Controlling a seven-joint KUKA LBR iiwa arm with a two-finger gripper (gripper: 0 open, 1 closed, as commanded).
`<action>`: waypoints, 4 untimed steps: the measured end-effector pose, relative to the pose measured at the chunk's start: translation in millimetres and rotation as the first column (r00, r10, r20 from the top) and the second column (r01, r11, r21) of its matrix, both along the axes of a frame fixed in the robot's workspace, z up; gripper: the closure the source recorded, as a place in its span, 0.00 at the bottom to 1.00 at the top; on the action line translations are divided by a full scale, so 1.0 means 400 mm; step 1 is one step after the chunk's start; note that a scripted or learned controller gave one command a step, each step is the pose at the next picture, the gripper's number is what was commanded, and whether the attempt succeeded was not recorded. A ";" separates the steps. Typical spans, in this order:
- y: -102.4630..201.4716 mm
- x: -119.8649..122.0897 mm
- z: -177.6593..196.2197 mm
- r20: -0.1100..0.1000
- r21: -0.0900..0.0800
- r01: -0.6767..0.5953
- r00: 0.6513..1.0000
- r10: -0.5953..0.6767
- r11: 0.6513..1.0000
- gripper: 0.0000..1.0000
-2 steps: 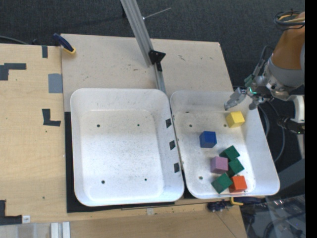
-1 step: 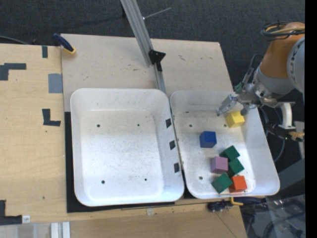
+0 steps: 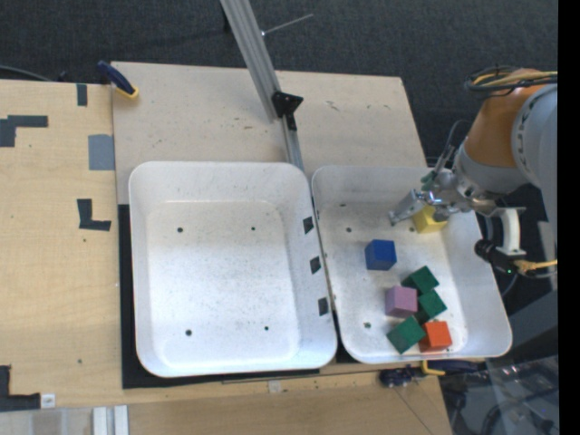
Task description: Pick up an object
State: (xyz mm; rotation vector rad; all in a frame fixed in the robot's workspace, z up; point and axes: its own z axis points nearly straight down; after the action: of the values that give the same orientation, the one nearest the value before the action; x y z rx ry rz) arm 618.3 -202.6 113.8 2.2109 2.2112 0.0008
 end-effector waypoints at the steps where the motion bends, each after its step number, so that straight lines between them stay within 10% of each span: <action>1: 0.000 0.012 0.001 0.009 0.001 -0.002 1.000 0.002 1.000 0.00; 2: 0.000 0.014 0.025 0.011 -0.002 -0.004 1.000 0.004 1.000 1.00; 4: 0.017 0.032 0.314 -0.005 0.008 -0.002 1.000 0.002 1.000 1.00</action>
State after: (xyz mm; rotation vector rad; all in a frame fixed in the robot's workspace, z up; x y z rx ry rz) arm 631.1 -195.6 239.5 2.2153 2.2196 0.0046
